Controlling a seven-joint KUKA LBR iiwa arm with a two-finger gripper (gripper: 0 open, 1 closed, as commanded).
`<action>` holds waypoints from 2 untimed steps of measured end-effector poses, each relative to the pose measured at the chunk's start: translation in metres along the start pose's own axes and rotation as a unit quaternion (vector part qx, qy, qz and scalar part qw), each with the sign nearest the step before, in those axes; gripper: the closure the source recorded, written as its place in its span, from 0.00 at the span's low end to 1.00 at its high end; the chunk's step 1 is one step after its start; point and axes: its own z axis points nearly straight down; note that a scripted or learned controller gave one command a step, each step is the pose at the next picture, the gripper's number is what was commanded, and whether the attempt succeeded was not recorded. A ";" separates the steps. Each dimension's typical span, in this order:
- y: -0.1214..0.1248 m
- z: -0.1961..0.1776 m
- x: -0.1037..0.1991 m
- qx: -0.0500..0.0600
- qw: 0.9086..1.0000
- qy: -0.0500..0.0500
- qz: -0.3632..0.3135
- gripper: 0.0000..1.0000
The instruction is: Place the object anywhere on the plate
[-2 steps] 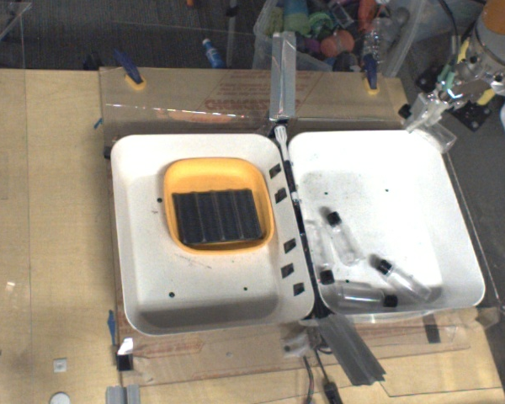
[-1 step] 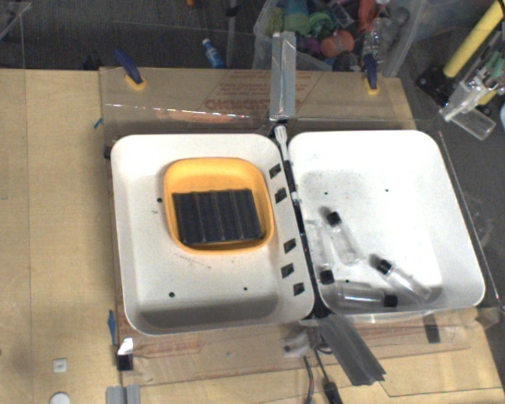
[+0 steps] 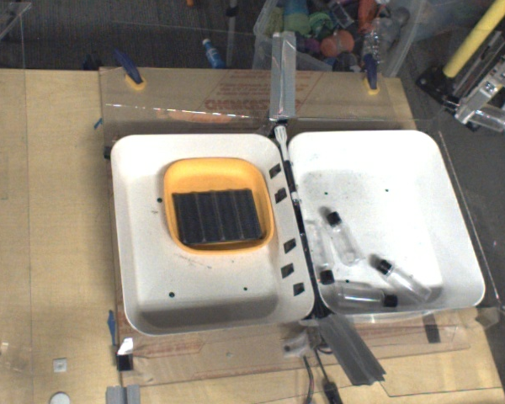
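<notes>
The task's thing, a dark ridged rectangular block (image 3: 217, 215), lay flat on the orange-yellow plate (image 3: 175, 182). It covered the lower middle of the plate, with the plate's raised rim showing around all four sides. The plate itself rested in the left white bin (image 3: 136, 242), a little above the centre of that bin.

In the right white bin (image 3: 412, 171), several clear tubes with black ends (image 3: 385, 269) lay clustered toward the lower left corner; one of them angled up toward the middle of the bin. A strip with small black tabs (image 3: 284, 217) ran down the seam where the two bins met.

The claw (image 3: 491, 99) sat at the upper right edge of the frame, well apart from the plate and outside both bins. It was partly cut off by the frame. How far open it was could not be told.

Both bins stood on a tan surface (image 3: 42, 192). A sheet of cardboard (image 3: 202, 99) lay behind the bins, with a blue clip (image 3: 133, 74) at its left end. At the top of the frame, a clear tub of coloured toys (image 3: 345, 11) stood beyond the surface.
</notes>
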 end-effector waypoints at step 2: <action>-0.003 -0.078 0.005 -0.001 0.983 0.000 -0.181 1.00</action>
